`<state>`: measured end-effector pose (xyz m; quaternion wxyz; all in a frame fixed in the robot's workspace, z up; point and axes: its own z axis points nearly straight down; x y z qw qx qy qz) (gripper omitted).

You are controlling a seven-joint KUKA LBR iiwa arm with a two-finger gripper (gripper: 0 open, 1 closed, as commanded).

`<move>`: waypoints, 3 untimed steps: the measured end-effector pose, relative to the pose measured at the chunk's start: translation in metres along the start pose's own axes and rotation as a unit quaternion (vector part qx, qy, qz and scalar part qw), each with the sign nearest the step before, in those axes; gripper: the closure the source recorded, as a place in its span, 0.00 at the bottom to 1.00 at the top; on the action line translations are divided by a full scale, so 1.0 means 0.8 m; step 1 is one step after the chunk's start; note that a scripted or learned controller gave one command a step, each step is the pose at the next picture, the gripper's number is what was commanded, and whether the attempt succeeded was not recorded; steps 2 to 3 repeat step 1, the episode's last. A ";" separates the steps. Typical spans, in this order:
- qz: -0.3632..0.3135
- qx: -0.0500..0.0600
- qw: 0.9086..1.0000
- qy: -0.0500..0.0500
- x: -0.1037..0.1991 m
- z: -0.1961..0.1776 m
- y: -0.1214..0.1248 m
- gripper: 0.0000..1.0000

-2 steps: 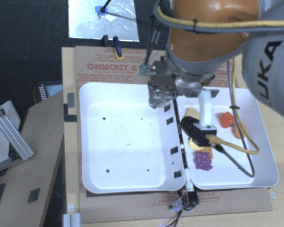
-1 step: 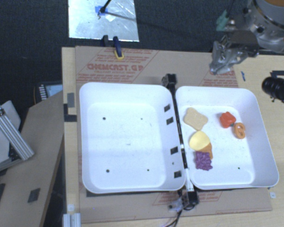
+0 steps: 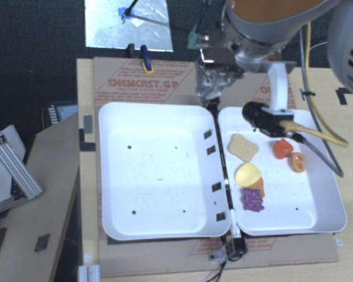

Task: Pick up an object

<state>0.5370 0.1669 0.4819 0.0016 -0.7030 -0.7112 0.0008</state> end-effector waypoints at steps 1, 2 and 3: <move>0.002 -0.007 1.000 0.001 0.063 -0.070 0.067 1.00; 0.002 -0.007 1.000 0.001 0.063 -0.070 0.067 1.00; 0.002 -0.007 1.000 0.001 0.063 -0.070 0.067 1.00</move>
